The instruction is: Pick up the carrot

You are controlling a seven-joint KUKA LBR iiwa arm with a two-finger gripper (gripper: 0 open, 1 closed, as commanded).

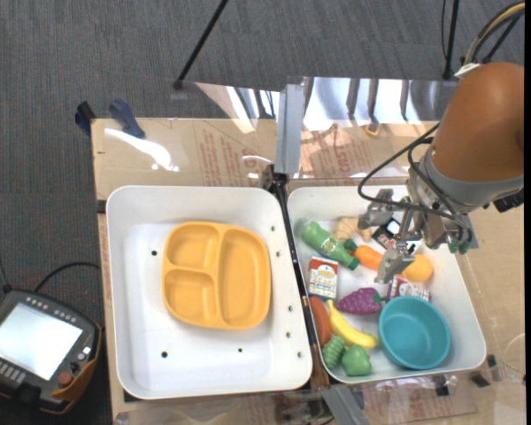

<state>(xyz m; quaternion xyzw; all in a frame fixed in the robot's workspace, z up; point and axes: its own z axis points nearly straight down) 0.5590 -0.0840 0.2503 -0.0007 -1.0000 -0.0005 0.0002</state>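
The carrot (368, 257) is small and orange with a green top. It lies in the right bin (472, 312), near its middle, between a green bottle (324, 241) and an orange fruit (418, 268). My gripper (386, 241) hangs over the bin just above and to the right of the carrot. It looks open, with nothing held between its fingers. The wrist hides part of the bin's far right side.
Packed around the carrot are a small carton (323, 277), purple grapes (361, 301), a banana (350, 328), a red-orange piece (319, 319), green pieces (354, 359) and a teal bowl (414, 331). The left bin (133, 237) holds a yellow divided plate (217, 274).
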